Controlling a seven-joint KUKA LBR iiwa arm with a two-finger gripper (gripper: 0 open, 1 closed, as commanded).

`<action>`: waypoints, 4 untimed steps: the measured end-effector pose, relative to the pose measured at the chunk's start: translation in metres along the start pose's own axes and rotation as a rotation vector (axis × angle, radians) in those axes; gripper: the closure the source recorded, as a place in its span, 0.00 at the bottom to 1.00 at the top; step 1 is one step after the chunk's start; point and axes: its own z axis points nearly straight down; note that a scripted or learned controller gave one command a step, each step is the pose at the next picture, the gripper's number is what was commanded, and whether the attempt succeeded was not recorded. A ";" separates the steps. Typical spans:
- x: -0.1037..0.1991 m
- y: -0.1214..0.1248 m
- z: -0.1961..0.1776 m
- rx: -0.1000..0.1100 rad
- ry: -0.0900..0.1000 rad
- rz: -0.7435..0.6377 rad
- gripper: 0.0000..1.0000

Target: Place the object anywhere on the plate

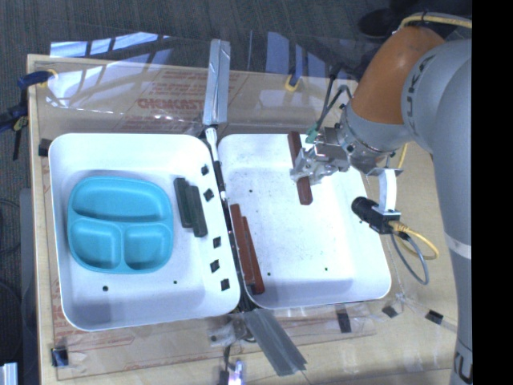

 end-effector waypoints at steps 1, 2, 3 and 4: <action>0.071 0.019 0.003 -0.002 -0.001 -0.178 1.00; 0.146 0.026 0.036 0.003 -0.001 -0.442 1.00; 0.205 -0.015 0.034 0.001 -0.002 -0.484 1.00; 0.270 -0.014 0.097 0.005 -0.002 -0.369 1.00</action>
